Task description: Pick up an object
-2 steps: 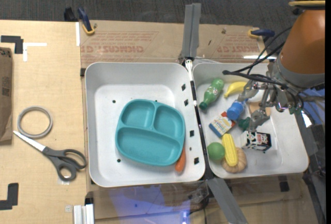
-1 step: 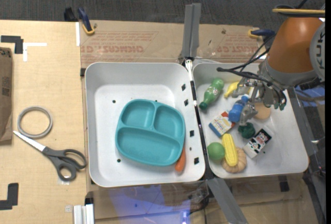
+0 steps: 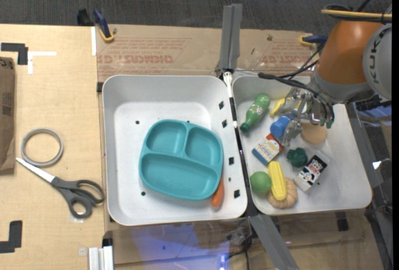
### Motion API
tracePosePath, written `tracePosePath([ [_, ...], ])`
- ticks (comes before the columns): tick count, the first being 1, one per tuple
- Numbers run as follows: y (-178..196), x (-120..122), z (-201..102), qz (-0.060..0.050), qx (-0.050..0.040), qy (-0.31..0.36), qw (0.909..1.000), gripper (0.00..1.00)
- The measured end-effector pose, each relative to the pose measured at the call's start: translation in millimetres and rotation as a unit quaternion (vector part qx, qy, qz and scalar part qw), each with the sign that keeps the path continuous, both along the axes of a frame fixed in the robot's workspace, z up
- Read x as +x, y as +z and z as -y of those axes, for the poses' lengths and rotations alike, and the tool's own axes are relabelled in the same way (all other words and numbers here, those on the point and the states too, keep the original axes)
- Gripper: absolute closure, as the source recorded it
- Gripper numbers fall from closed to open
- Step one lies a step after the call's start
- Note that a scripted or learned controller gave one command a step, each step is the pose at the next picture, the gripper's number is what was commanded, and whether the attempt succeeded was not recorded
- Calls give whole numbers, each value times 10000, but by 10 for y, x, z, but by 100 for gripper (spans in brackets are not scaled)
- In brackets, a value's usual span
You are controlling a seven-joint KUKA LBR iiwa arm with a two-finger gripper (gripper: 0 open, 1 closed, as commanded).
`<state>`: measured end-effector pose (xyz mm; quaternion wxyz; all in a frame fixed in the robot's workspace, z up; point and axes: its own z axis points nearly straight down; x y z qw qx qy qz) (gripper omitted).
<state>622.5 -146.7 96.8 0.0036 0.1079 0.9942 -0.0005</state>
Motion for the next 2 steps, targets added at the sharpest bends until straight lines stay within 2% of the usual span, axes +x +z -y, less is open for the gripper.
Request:
tracePosePath([
  [1,-43,-676,-315,-23,8,-437,9990,0],
  [2,54,-666,-310,-7,-4,-431,9991,100],
])
